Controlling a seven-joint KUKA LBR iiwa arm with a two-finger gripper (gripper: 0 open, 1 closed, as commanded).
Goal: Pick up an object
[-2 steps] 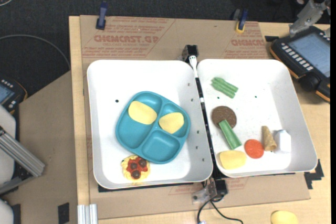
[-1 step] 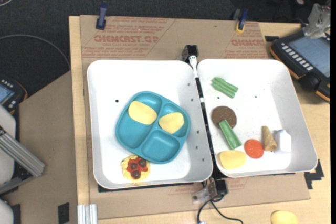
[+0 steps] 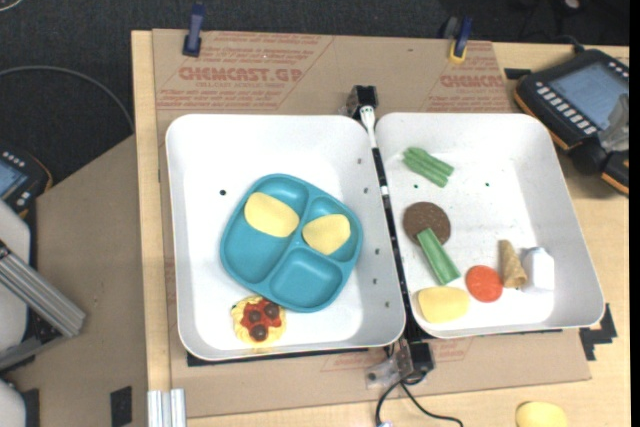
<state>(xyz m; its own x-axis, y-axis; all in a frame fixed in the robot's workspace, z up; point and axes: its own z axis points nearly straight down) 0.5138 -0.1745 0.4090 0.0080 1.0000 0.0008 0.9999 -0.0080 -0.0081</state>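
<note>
One long green stick (image 3: pixel 437 256), near end toward lower right, far end on brown disc (image 3: pixel 426 218).

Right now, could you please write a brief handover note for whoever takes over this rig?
Left bin: blue divided plate carrying two yellow pieces, with a small pizza toy beside it.
Right bin: green strip, brown disc, green stick, yellow piece, red ball, cone, white block.
Done: nothing lifted; everything lies in the bins.
Left: pick any one object.
</note>
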